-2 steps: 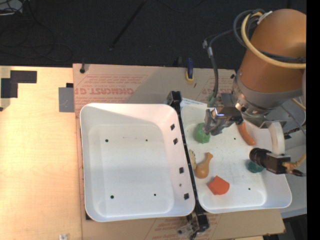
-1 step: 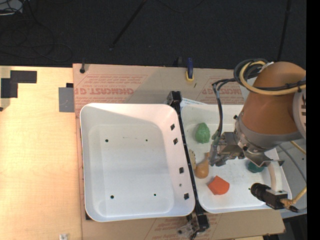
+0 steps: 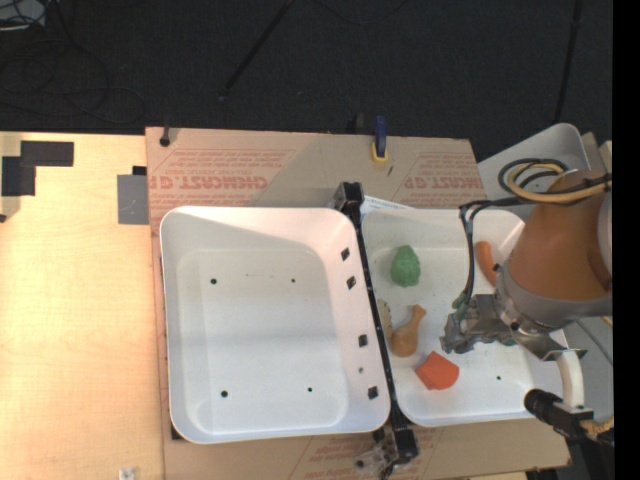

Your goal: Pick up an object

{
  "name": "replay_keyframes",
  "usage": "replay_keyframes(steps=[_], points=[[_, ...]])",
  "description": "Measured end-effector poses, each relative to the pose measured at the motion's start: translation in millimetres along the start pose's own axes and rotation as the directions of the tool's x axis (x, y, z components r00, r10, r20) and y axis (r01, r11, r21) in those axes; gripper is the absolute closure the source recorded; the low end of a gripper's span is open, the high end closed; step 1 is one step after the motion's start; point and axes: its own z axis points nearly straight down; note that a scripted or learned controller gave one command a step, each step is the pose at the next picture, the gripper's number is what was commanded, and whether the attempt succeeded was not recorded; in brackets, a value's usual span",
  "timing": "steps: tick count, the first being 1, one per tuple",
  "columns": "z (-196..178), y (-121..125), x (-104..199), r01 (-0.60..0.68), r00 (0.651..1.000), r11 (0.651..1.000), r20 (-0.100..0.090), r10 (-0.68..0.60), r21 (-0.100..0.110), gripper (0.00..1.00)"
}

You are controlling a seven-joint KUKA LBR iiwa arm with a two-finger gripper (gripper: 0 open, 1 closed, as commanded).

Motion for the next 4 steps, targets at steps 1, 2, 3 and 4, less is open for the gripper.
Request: replay_keyframes(steps=[1,2,3,4], points=[[55,2,-125,-0.002,1.0,1.0,0.003,0.002,-0.007,1.0],[42,2,-120,-0.001,1.0,1.0,-0.001,0.001,-0.007,1.0],[33,2,-121,-0.005,1.0,1.0,-0.001,0.005,-0.007,1.0],[24,1,-122,-0.01,1.0,1.0,-0.001,0.01,-0.006,1.0]])
